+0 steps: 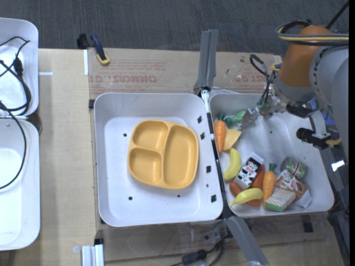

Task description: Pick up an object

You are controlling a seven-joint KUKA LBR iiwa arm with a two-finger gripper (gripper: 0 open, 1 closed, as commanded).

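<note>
Grey two-finger gripper [249, 117] is low in the right white bin [277, 132]; I cannot tell its grip. Small cow-print carton [250, 172]: writing unreadable.

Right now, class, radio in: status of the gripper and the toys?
Gripper low in right bin's far corner. Nothing seen gripped. Green toy beside it. Carrot and bananas nearby.

Looks like a robotics lab to me. There's a big grey industrial arm [327, 71] over a plywood bench [61, 148], two white bins [105, 165] bolted side by side, loose cables [14, 82] lying around, and plastic toy food [260, 182] dumped in as test stuff. Grey office-type carpet [166, 10] behind it.
</note>
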